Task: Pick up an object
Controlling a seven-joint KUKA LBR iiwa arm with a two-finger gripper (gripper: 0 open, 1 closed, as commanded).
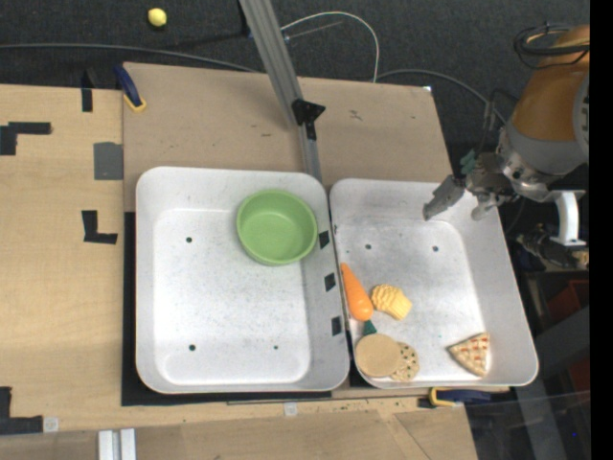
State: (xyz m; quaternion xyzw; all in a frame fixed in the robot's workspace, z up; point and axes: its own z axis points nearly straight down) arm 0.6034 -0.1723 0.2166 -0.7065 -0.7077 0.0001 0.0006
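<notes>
Both white bins point(163, 286) looked like smooth speckled plastic. The green bowl point(277, 226) in the left one seemed matt plastic. The bench point(57, 276) looked like pale wood, and the slanted far pole point(271, 41) like dull metal.

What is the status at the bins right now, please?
Gripper open, holding nothing, above right bin far edge. Carrot, corn, cookies, pizza slice lie at near side. Nothing between.

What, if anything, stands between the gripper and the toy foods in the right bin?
Nothing visible does. The gripper is above the right bin's far right part; bare bin floor separates it from the corn, carrot, cookies and pizza slice.
</notes>
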